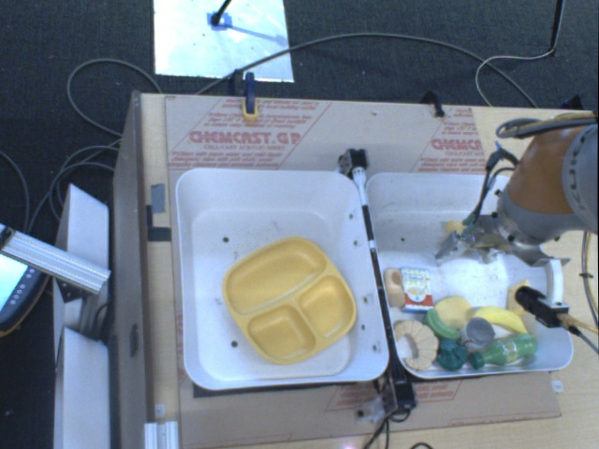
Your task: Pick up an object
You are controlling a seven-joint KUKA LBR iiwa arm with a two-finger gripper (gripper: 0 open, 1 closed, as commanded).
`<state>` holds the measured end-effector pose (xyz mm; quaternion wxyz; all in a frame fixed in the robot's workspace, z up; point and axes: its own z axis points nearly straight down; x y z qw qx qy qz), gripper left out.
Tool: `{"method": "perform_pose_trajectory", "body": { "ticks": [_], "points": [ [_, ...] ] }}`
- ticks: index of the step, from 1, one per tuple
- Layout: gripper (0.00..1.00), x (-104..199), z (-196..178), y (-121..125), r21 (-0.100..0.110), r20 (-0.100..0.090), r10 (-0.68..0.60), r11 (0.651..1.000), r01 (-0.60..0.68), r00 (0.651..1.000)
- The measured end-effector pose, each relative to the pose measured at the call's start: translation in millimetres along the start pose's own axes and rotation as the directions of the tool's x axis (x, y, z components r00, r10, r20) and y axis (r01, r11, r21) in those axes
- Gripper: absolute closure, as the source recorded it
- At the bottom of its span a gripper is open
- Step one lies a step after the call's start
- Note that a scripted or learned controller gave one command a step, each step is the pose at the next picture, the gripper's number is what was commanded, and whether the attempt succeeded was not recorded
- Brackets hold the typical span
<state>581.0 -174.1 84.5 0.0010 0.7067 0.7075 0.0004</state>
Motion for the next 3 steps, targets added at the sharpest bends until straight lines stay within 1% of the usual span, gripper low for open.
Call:
{"method": "perform_pose_trajectory", "body": {
  "ticks": [1,2,3],
  "points": [
    [1.00,0.0,-10.8,0.9,-0.002,0.000,-0.001,1.000,0.001,1.000],
    [0.00,0.1,-10.7,0.8,-0.002,0.000,-0.001,1.000,0.001,1.000],
    [1.00,0.0,-21.5,1.7,-0.004,0.000,-0.002,1.000,0.002,1.000]
  ]
}}
